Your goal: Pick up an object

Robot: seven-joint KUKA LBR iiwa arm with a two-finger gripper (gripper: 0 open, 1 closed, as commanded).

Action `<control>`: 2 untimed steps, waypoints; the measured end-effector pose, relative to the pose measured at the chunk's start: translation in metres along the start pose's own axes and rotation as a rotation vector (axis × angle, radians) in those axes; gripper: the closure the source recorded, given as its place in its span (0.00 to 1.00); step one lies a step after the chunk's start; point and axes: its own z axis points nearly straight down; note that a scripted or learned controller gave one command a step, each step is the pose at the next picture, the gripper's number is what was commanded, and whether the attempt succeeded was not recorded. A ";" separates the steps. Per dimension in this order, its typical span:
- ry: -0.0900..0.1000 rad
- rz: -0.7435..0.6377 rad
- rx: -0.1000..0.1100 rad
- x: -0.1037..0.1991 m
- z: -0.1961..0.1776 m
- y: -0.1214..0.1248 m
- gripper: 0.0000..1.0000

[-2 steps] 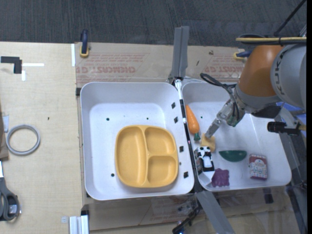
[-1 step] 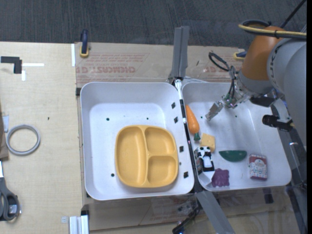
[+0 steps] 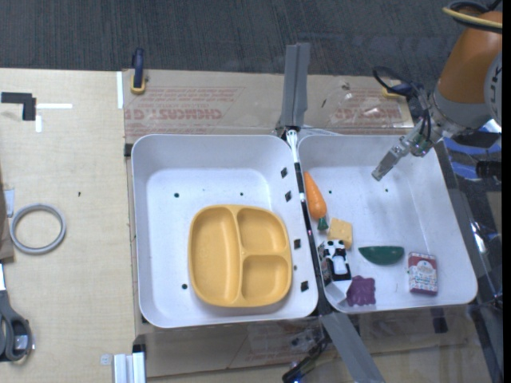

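- A roll of grey tape [image 3: 37, 228] lies flat on the pale wooden bench [image 3: 72, 166], far left, with scissors [image 3: 14, 335] near the bench's lower left corner.
- A small blue-handled clamp [image 3: 139, 70] sits at the back edge of a brown cardboard sheet [image 3: 200, 106] behind the bins.
- The left white bin [image 3: 152, 214] holds a yellow divided plate [image 3: 239, 255] with three compartments, lying flat toward the bin's front right.
- A grey divider bar [image 3: 296, 86] runs from the back down to where the two bins meet.
- The right white bin [image 3: 375, 206] holds the small objects, gathered along its left wall and front.
- An orange carrot [image 3: 314, 197] lies against the left wall, and just in front of it sits a yellow cheese-like block [image 3: 341, 231].
- A black and white toy cow [image 3: 335, 259] stands in front of the block, and a purple bunch of grapes [image 3: 362, 291] lies near the front edge.
- A dark green curved piece [image 3: 382, 254] lies mid-bin, and a small red and white carton [image 3: 422, 274] stands at the front right.
- The gripper [image 3: 383, 171] hangs over the back of the right bin, tilted down to the left, well apart from every object and holding nothing; whether its fingers are parted or together cannot be told.
- The arm's orange band [image 3: 473, 62] shows at the upper right.
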 end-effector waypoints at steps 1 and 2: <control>0.003 0.528 0.005 0.085 0.062 0.014 0.00; 0.001 0.921 0.005 0.048 0.062 0.035 0.00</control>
